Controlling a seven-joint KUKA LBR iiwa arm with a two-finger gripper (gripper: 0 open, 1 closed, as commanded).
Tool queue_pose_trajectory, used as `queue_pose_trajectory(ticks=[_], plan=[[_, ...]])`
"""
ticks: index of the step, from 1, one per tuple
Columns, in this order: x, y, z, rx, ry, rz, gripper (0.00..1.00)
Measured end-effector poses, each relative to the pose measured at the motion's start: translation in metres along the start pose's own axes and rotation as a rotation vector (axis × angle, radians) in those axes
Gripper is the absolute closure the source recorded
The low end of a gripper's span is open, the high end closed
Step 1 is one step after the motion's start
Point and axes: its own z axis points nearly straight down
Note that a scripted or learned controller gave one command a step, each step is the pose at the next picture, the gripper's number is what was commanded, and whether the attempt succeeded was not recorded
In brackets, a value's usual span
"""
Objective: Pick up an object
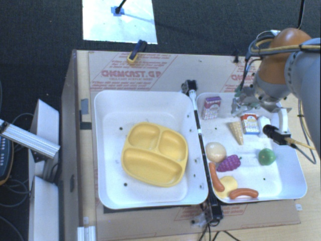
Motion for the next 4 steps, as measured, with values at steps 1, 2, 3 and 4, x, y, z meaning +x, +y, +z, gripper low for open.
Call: queue_pose_trajectory(ticks=[1,2,3,4], plan=[[0.0,0.0,0.0,0.0,0.0,0.0,0.0],[-0.007,-0.017,0.029,0.001,-0.002,0.009,0.0],[-0.008,-0.016,0.018,-0.004,-0.004,0.008,1.0],[-0.008,-0.016,0.018,-0.004,-0.003,0.008,0.0]])
